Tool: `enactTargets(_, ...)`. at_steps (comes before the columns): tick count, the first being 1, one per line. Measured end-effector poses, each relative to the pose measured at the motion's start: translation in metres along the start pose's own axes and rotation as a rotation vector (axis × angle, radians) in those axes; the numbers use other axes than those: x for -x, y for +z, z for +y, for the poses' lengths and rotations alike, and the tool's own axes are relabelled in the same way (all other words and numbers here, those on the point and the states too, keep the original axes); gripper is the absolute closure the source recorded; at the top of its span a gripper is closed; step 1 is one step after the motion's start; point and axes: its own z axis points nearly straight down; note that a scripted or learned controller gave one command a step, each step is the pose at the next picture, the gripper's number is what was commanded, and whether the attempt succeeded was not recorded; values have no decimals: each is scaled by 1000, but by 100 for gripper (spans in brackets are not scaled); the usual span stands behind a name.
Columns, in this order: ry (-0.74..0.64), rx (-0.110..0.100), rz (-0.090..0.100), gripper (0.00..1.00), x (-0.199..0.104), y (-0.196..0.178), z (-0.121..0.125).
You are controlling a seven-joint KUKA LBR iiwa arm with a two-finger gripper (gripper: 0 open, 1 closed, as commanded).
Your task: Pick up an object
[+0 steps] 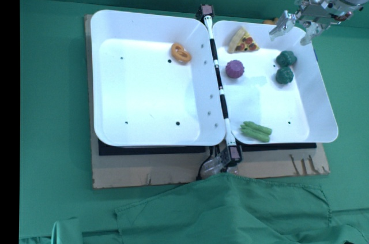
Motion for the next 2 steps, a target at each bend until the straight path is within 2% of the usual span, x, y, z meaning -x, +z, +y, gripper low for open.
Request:
enactTargets(1,2,-10,1,0,9,98,-24)
enactTargets(2,-5,8,-1,0,-23,62,19)
